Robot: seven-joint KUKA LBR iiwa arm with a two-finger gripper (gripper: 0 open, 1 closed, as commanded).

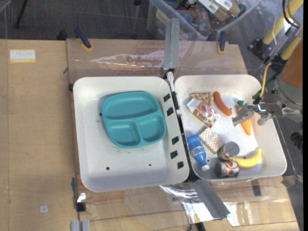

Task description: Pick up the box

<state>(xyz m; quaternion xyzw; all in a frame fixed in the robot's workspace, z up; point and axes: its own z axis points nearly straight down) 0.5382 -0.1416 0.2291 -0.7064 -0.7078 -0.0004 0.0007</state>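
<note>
My pincer (242, 115) hovers over the right bin (269, 143), beside the carrot (247, 127); whether it is released or clenched I cannot tell. The box (210, 140), patterned, lies to its left and a little nearer the front rim, long axis running diagonally, beside the blue bottle (198, 150). I can read no lettering on it.

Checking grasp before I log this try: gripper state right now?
Gripper: cannot be told at this resolution. It sits over the right bin, beside the carrot, well away from the box; nothing visibly held.
</note>
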